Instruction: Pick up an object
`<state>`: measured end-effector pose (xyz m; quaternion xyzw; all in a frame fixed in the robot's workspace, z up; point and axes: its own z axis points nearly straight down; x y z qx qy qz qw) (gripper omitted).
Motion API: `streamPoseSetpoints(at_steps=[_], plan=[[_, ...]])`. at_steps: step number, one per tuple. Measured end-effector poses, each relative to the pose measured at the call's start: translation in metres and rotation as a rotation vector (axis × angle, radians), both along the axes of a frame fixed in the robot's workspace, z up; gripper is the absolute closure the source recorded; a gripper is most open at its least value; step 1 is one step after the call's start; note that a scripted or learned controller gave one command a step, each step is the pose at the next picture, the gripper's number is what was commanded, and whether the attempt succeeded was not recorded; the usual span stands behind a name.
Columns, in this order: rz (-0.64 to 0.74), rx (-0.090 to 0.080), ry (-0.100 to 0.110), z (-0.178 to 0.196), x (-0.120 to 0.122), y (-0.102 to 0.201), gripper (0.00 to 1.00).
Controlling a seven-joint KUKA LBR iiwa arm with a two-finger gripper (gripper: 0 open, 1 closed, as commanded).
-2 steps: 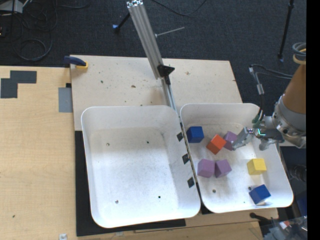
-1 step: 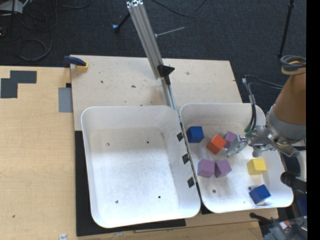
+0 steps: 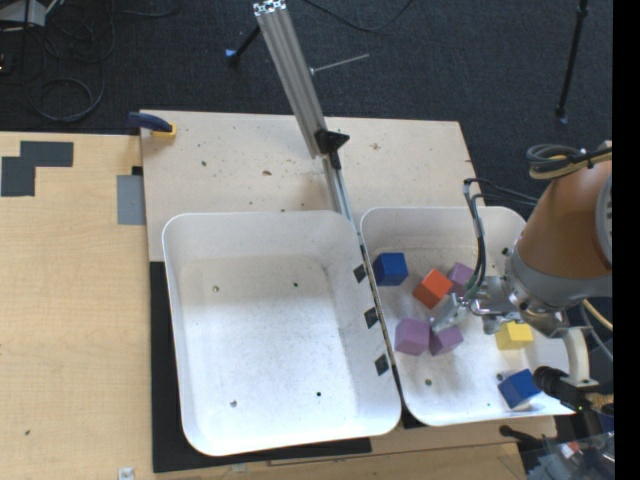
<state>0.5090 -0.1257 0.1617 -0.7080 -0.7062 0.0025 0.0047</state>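
The right bin point(image 3: 430, 212) holds several cubes. A blue cube point(image 3: 390, 267) lies near its left wall, with an orange cube point(image 3: 433, 287) and a small purple cube point(image 3: 461, 273) to the right of it. Two purple cubes point(image 3: 411, 335) point(image 3: 447, 340) sit side by side in the middle. Further right are a yellow cube point(image 3: 514, 334) and, by the front rim, a second blue cube point(image 3: 519, 388). My gripper point(image 3: 450, 314) hangs low in this bin, just above the right purple cube and below the orange one. Nothing visibly sits in its grasp.
The left bin point(image 3: 172, 230) stands beside the right one, with black clips point(image 3: 371, 317) along the shared wall. A slanted aluminium pole point(image 3: 300, 83) rises from between the bins at the back. A blue and yellow clamp point(image 3: 152, 124) lies at the bench's far left corner.
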Motion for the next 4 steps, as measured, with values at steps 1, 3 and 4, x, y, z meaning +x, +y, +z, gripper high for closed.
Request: streamPoseSetpoints(at_steps=[1, 3, 4], plan=[[0.0, 0.002, -0.019, -0.045, -0.004, 0.007, 0.0], [-0.001, -0.003, -0.011, 0.021, -0.01, -0.003, 1.0], [0.005, -0.003, -0.014, 0.08, -0.01, 0.004, 1.0]])
